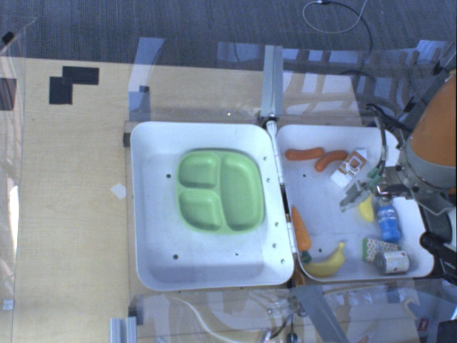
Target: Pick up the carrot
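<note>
1. I locate the carrot (pixel 300 229) at the lower left of the right bin (pixel 325 191), against its left wall, just above the banana (pixel 325 261).
2. I read the gripper (pixel 355 194) as spread and empty, right of centre.
3. Step in hand: approach. Next, I judge it must travel toward lower left and align with the carrot's long axis.

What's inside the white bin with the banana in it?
The right bin holds the banana, a carrot along its left wall, two sausages, a small carton, a blue bottle and a can. The gripper covers part of a yellow thing.
</note>
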Available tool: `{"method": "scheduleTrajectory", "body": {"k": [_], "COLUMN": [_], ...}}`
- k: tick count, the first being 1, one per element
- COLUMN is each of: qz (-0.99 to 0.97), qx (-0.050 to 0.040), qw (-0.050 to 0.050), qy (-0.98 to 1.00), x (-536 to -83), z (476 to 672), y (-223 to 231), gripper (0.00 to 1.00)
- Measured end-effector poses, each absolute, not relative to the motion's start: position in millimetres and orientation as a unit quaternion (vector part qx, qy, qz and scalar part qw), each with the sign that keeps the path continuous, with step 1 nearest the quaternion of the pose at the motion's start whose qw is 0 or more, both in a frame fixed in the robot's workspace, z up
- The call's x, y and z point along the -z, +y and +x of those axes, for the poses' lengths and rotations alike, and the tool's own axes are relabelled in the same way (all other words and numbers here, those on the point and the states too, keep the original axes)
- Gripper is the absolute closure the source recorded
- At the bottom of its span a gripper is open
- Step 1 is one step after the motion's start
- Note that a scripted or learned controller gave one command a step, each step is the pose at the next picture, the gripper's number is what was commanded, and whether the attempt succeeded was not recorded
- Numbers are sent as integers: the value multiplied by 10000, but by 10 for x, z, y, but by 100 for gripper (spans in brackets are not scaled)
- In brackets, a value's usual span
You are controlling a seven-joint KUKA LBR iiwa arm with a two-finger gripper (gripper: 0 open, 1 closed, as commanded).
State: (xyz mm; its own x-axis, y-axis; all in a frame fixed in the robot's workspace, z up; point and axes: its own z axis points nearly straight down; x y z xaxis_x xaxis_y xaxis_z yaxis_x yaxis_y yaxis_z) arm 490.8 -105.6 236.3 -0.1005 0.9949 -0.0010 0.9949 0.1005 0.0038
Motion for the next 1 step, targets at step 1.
{"method": "scheduleTrajectory", "body": {"k": [1], "qz": [5778], "qx": [-8], "qw": [8], "qy": [8162], "x": [-1417], "z": [4875], "y": [-846], "gripper": [0]}}
